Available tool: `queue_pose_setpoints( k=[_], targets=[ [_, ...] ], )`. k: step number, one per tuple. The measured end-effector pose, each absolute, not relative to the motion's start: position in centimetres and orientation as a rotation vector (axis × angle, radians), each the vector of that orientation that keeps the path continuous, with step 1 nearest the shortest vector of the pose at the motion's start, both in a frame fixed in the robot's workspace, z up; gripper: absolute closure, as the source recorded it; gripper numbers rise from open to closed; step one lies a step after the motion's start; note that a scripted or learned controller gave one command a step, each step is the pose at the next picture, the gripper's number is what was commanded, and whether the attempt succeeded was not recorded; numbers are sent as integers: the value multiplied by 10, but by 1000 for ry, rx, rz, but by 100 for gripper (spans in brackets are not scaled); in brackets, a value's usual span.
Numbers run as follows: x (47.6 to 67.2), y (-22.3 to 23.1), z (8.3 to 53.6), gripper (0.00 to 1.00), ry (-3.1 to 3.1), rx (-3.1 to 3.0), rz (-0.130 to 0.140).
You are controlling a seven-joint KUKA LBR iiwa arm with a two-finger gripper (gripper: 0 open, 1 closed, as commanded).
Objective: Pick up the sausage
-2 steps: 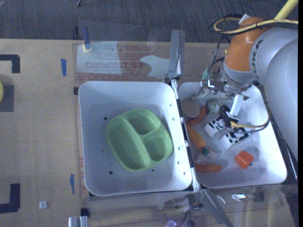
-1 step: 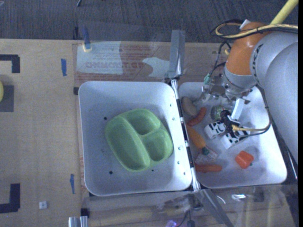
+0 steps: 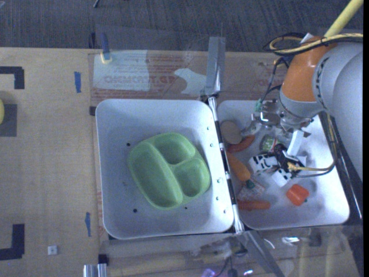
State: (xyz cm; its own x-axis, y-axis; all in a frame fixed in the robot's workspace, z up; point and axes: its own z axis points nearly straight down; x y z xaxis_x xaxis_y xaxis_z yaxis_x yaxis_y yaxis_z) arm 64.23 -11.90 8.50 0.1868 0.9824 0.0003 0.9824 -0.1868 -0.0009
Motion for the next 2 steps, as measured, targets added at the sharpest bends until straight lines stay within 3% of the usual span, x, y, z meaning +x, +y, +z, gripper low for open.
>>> queue_pose_setpoints(
  k=[1, 2],
  targets=[
    [644, -118, 95, 100, -2003, -2419, -6],
    [615, -103, 93, 100, -1799, -2570, 4]
  ],
)
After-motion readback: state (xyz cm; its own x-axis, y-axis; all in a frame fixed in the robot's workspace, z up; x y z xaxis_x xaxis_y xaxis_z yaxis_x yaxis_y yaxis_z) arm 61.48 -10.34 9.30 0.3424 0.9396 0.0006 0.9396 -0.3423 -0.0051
